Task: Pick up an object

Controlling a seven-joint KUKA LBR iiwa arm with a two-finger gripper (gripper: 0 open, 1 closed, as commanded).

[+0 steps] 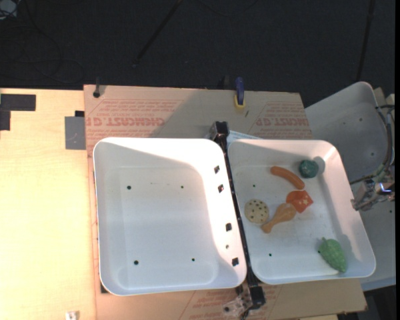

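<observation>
The pale wooden bench (33,212) fills the 9 o'clock side of the view, and a brown cardboard sheet (187,112) lies on it under both bins. The left bin (160,225) sits at the centre and the right bin (287,259) touches it on the 3 o'clock side, their shared rims joined by small black clips (228,227). A pale grey panel (347,119) rises beyond the right bin toward 2 o'clock. All the candidate objects lie in the right bin. The green leafy toy (333,254) rests near that bin's 5 o'clock corner, well apart from the rest. The tan drumstick (280,217) lies at a slant near the bin's middle, its thick end touching the red block (300,200) at its 1 o'clock. The orange sausage (287,177) lies just beyond the block toward 12 o'clock, and the teal ball (309,169) sits beside the sausage's 3 o'clock end, near the bin's far wall. The round speckled cookie (256,210) lies just beside the drumstick's thin end, at its 9 o'clock. The gripper (368,197) appears as a small dark cluster of metal and cable at the view's 3 o'clock edge, outside the right bin's rim — whether it is spread or pressed together I cannot tell. Every object lies toward 9 o'clock of it, apart from it — the red block and the teal ball nearest. A blue clamp (239,92) stands at the cardboard's 12 o'clock edge.
</observation>
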